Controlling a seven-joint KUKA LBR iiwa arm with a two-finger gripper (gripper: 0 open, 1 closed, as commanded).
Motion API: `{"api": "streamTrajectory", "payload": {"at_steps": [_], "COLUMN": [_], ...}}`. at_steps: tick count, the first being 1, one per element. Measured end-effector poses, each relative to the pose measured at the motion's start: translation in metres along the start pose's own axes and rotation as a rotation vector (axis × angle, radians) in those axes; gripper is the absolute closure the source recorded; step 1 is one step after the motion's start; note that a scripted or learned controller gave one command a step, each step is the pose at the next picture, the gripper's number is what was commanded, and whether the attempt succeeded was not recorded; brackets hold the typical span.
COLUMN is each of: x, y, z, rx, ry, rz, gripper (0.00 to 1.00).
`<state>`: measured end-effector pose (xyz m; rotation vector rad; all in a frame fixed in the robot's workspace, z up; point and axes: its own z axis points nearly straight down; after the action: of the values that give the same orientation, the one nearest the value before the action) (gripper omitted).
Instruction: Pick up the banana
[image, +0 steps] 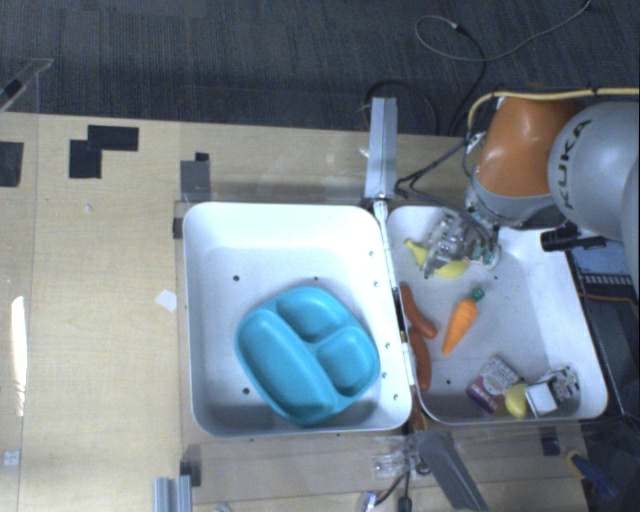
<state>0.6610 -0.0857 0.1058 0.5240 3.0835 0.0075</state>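
one grey arm with an orange band (530, 150) bends down into the right white bin (590, 400); its two-finger gripper (452, 250) sits over the yellow banana (447, 266), finger state impossible to tell.

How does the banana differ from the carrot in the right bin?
The yellow toy banana lies at the right white bin's far end, partly covered by the claw; the orange toy carrot with a green tip lies mid-bin, uncovered. The carrot shows whole and tapered; little of the banana shows. Both are toy foods in one bin.
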Motion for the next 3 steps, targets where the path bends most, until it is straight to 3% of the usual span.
{"api": "streamTrajectory", "payload": {"at_steps": [1, 2, 3], "x": [0.019, 0.02, 0.015], "y": [0.058, 0.053, 0.042], "z": [-0.125, -0.091, -0.08], "rx": [0.002, 0.003, 0.003], "ry": [0.004, 0.007, 0.006], "rz": [-0.016, -0.003, 0.027], "gripper": [1.0, 1.0, 1.0]}}
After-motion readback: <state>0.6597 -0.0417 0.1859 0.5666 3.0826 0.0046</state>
